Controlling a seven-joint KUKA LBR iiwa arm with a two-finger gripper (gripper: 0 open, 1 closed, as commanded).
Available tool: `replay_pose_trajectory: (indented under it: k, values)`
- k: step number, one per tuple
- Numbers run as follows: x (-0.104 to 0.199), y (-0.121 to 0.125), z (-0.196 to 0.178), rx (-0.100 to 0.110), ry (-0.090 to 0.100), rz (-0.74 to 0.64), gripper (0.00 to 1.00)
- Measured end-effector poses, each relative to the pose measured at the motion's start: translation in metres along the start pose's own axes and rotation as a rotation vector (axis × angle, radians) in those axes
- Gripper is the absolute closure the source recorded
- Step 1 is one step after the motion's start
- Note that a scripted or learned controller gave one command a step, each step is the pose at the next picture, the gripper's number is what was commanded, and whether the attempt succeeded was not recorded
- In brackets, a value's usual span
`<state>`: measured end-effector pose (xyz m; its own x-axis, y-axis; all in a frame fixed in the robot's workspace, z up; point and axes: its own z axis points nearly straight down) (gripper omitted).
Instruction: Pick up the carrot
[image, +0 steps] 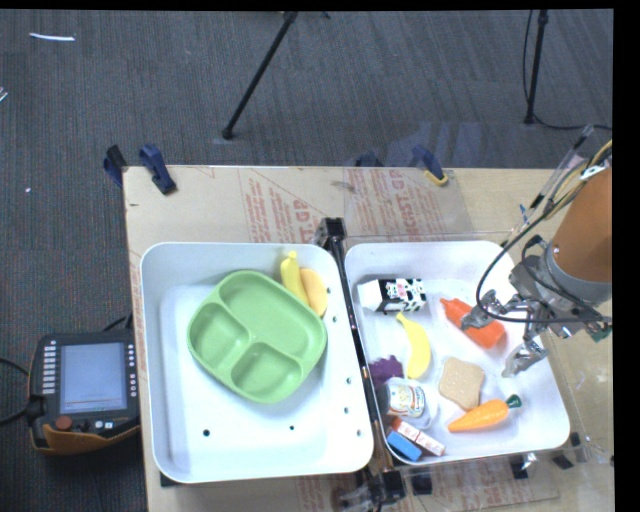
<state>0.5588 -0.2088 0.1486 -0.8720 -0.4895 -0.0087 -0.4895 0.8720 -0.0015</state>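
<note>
The carrot (481, 415) (orange, green tip) lies just right of the bread slice (461, 382), not picked up yet. The gripper (508, 342) hovers above the bread, fingers apart, probably empty.

Bench (250, 195) bearing two white bins (165, 330)

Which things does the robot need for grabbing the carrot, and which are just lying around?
For the job:
orange carrot with green tip
two-finger gripper
right white bin

Just lying around:
green divided plate
yellow banana
slice of toast
black-and-white milk carton
orange bottle
purple grapes
</note>
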Motion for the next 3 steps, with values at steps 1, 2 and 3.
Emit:
replay_pose_trajectory:
  k: [1, 2, 3]
  values:
    - [0.054, 0.045, 0.053, -0.002, 0.005, -0.179, 0.00]
    - [0.052, 0.047, 0.046, -0.009, 0.003, -0.172, 1.00]
    - [-0.009, 0.074, 0.003, -0.001, -0.002, -0.245, 1.00]
